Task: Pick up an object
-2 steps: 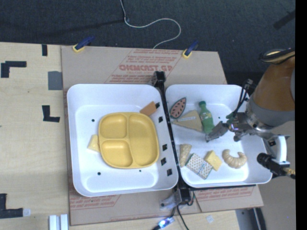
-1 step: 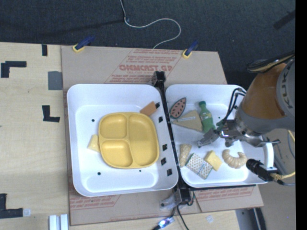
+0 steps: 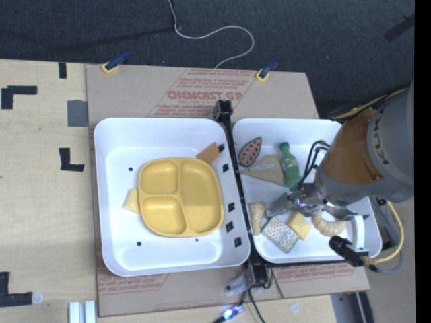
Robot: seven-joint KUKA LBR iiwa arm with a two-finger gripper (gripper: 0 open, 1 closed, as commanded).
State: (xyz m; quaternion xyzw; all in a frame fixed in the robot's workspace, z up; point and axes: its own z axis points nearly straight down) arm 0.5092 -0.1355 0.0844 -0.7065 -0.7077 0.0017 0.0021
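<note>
Reaching arm: the arm [image 3: 367, 155] comes in from the right, its orange band above the wrist, bent low over the right bin [image 3: 314, 256].
Gripper: the gripper [image 3: 281, 207] points left, among the clutter in the bin's middle; open or closed, I cannot tell.
Nearby objects: a green bottle [image 3: 289, 163] just on the far side, a speckled block [image 3: 279, 233] and pale yellow piece [image 3: 301, 226] on the near side.
Left bin: the left bin [image 3: 114, 247] holds a yellow divided plate [image 3: 180, 196].
</note>
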